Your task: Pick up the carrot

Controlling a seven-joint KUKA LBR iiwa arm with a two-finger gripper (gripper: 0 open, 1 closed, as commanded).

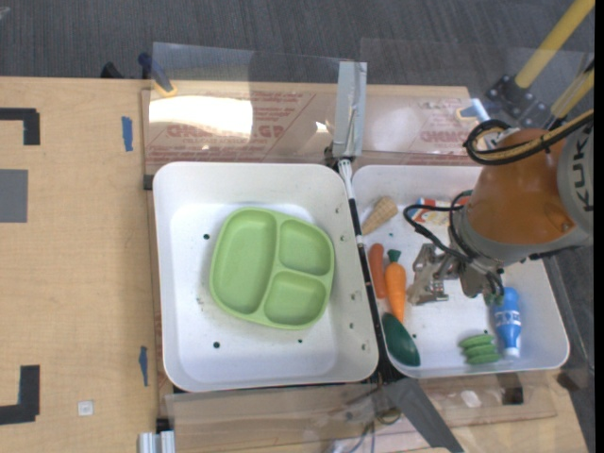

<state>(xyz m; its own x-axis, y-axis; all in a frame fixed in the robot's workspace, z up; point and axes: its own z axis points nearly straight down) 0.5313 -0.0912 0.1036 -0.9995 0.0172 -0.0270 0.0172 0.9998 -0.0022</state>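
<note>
At the near edge of the right bin (557,347), a dark green vegetable (401,342) lies at about seven o'clock in that bin, close against its left wall. At about five o'clock sit a light green pea pod (478,348) and, just beside it, a blue bottle (507,320) standing on end toward the right wall.

Farther up, the carrot (394,293) lies along the left side of the right bin, its thick end toward the far side and its tip pointing down at the dark green vegetable. A thinner red-orange stick (377,260) lies just beside it, at its eleven o'clock. The gripper (429,281) hangs at the carrot's three o'clock, near it but apart; whether its metal fingers are spread or closed I cannot tell, and nothing shows between them. Above the gripper the arm's orange band (514,192) fills the bin's upper right.

Beyond, a tan cone-shaped piece (379,213) rests at eleven o'clock in the right bin.

The left bin (179,253) holds a green divided plate (273,268) at its centre.
</note>
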